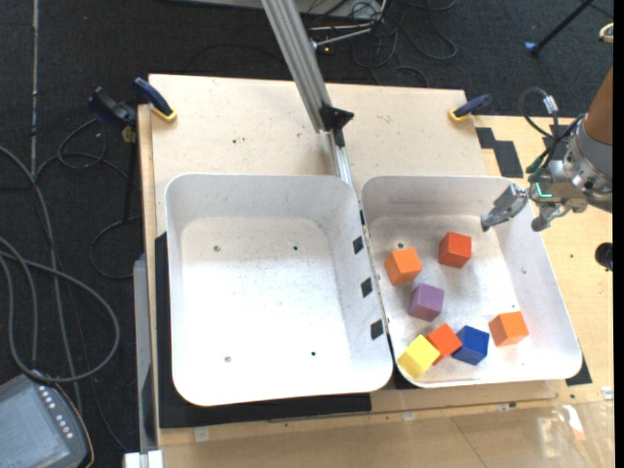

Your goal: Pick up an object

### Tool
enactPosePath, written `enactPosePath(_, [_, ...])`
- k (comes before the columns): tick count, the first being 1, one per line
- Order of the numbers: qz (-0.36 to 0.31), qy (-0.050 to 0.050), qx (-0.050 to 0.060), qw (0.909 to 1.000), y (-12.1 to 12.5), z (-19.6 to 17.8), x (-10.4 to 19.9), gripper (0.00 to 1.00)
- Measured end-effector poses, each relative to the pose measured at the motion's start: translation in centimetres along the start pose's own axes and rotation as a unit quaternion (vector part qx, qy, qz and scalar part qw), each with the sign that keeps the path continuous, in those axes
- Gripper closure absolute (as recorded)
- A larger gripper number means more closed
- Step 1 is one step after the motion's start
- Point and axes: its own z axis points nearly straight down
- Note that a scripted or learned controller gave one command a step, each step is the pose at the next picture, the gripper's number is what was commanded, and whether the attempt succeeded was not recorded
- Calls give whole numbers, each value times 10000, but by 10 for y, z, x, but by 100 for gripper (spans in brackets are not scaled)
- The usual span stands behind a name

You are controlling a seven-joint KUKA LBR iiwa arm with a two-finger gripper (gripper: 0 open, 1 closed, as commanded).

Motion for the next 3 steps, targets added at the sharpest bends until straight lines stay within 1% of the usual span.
enactPosePath(1, [-3, -5, -22, 10000, 1, -2, 0, 0])
enactPosePath(2, [10, -5, -4, 10000, 0, 41, -1, 0])
enactPosePath(3, [15, 0, 8, 10000, -1, 104, -5, 0])
